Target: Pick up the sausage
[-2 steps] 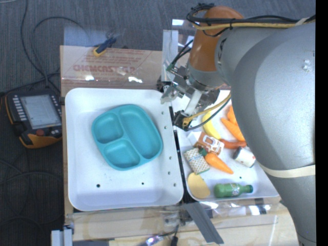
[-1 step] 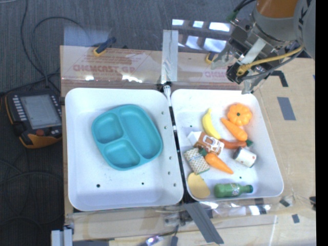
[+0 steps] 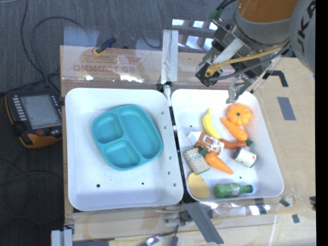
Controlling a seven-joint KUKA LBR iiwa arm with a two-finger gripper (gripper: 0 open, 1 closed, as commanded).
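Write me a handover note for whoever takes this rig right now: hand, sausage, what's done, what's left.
Hand: above the far edge of the right bin, close to the pumpkin; nothing seen in it, and open or shut is unclear.
Sausage: reddish, lying in the right bin under the upper carrot, its right end by the white cup. The snack packet sits just left of it.
Done: nothing visibly; sausage not lifted.
Left: come down on the sausage, grip it, lift it. It looks crowded, so a clean grip may be hard.
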